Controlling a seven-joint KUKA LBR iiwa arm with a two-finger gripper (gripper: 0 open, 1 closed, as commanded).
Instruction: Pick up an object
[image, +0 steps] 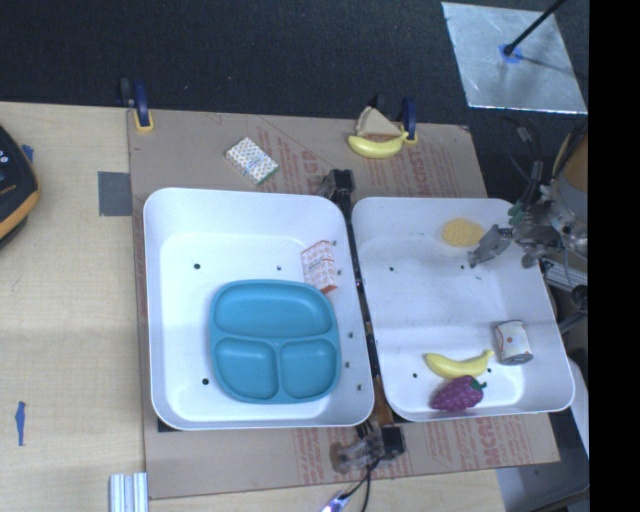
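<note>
Nothing picked up yet: claw (497, 243) spread wide and holding nothing, low over right bin (400, 300), just beside yellow disc (461, 232). Closing and lifting left to do.

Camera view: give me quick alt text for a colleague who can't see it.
The gripper hangs over the right bin beside a yellow round piece; a banana, purple grapes and a small can lie nearer. The left bin holds a blue divided tray and a snack packet.

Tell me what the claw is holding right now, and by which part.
Nothing. The claw hangs over the right bin with no object between its fingers; the yellow disc lies beside it.
</note>
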